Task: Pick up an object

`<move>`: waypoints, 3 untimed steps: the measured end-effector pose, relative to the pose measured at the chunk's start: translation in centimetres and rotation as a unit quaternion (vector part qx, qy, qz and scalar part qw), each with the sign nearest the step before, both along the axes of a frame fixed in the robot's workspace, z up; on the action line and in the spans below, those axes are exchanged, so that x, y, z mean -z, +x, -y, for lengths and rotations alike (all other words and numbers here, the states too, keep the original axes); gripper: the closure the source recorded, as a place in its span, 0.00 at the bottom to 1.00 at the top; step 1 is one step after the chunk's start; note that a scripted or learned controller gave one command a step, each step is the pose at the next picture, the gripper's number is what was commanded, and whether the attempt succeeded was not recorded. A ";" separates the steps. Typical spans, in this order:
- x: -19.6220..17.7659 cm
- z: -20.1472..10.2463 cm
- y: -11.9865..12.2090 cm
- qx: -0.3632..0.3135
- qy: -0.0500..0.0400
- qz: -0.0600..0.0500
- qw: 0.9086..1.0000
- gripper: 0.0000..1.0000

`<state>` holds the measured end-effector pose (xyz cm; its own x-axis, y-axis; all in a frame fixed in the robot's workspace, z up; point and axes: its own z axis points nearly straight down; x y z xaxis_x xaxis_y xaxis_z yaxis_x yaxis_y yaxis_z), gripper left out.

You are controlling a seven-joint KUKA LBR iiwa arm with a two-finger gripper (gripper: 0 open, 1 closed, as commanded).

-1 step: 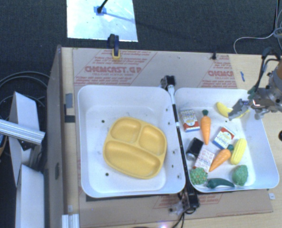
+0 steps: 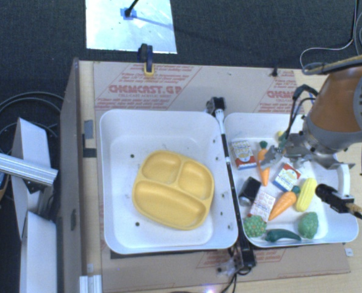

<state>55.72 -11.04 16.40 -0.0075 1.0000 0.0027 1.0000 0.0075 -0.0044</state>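
My gripper (image 2: 275,156) hangs low over the right bin (image 2: 339,232), near its middle back, reaching in from the right below the orange band of the arm (image 2: 342,102). Just under it lies a small carrot (image 2: 265,174), with a blue and white carton (image 2: 286,177) to its right. A red and white box (image 2: 243,153) sits to the left of the gripper. Nearer the front are a yellow corn cob (image 2: 306,194), a large carrot (image 2: 281,204), a black block (image 2: 249,189) and a white packet (image 2: 263,203).
The left bin (image 2: 116,182) holds a yellow divided plate (image 2: 173,189). Along the right bin's front lie a broccoli (image 2: 254,226), a dark green pepper (image 2: 282,235) and a green leafy piece (image 2: 307,224). A black divider rail (image 2: 228,170) runs between the bins.
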 end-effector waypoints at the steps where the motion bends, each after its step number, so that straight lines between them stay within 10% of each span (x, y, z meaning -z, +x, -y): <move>1: 7.9 0.0 0.3 0.003 -0.003 0.008 1.000 0.00; 2: 6.2 0.3 0.6 0.003 -0.005 0.010 1.000 1.00; 3: 6.3 0.3 0.5 0.003 -0.005 0.010 1.000 0.00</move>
<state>56.26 -11.33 10.11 -0.0008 1.0000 -0.0068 0.9999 0.0009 0.0148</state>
